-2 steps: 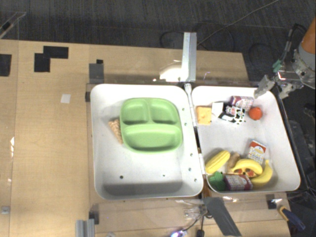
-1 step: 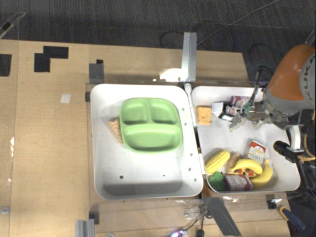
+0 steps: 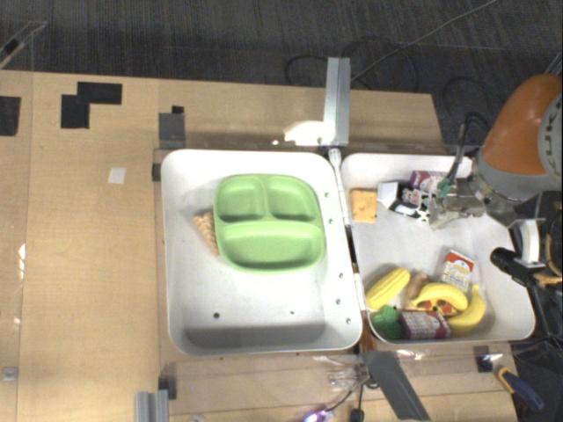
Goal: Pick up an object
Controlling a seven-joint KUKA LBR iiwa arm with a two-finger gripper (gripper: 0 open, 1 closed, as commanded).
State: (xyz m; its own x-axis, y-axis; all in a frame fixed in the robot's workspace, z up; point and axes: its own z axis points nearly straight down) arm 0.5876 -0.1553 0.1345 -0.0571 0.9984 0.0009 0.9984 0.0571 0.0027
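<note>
Hand (image 3: 437, 205) low in right bin (image 3: 519, 323) by small packet (image 3: 420, 185); grip state unclear. Packet probably light, crinkly, slippery; best pinched across narrow middle.

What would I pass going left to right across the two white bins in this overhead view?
Speckled tan item poking out beside the tray → green divided tray → orange cracker-like square → corn cob → banana, with the gripper hovering farther back in the right bin.
</note>
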